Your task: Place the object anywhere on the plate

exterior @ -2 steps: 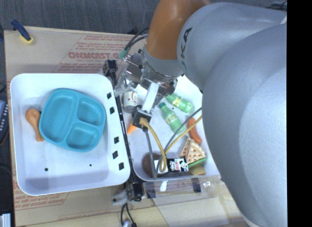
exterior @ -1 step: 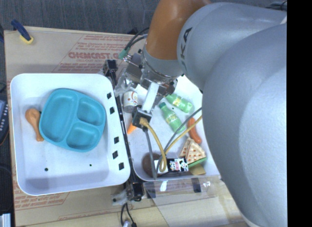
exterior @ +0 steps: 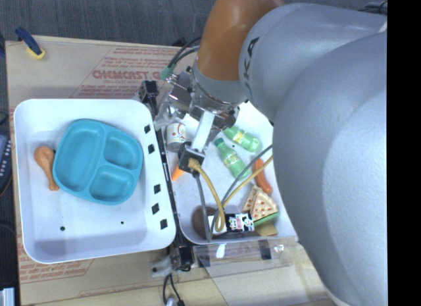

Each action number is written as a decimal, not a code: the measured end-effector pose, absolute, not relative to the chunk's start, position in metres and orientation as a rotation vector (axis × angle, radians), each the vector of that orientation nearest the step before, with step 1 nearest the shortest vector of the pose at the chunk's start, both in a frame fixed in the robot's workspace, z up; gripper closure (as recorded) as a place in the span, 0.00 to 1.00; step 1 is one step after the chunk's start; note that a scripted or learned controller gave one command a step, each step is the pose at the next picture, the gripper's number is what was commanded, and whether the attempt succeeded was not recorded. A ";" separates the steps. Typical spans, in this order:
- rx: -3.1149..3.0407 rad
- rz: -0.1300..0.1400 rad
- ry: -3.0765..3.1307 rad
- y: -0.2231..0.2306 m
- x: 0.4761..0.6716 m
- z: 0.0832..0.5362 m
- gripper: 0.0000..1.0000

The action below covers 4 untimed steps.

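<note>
Arm: I see my big grey arm (exterior: 329, 120) come in from the right. It covers a lot of the right bin (exterior: 197, 232). The orange band (exterior: 233, 25) sits above the wrist.

Gripper: The gripper (exterior: 176, 127) hangs over the top left part of the right bin, near the wall between the two bins.

Fingers: I cannot tell if they are wide or narrow. The wrist hides them from me.

Plate: The blue plate (exterior: 99, 160) lies in the left bin (exterior: 79, 239). It has three parts.

Drumstick: A tan toy drumstick (exterior: 47, 165) lies in the left bin, touching the plate's left edge. Its long side runs up and down the picture. The fat end is at the top and the thin end points down, tipped a bit right.

Bottles: Two green bottles (exterior: 235, 147) lie side by side in the right bin, slanting down to the right.

Can: A small can (exterior: 175, 136) sits just under the gripper.

Pizza: A toy pizza slice (exterior: 260, 207) lies near the bottom of the right bin.

Carrot: An orange carrot (exterior: 263, 178) lies above the pizza slice.

Which thing is mine: I cannot tell which toy is the one to move.
</note>
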State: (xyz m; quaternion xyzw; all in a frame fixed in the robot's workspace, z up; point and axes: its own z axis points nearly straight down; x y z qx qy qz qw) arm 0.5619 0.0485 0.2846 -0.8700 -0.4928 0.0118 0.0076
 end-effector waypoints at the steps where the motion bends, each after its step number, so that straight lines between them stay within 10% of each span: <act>1: -2.720 0.037 -1.541 0.048 0.562 0.285 0.00; 4: -2.720 0.037 -1.541 0.048 0.562 0.285 0.00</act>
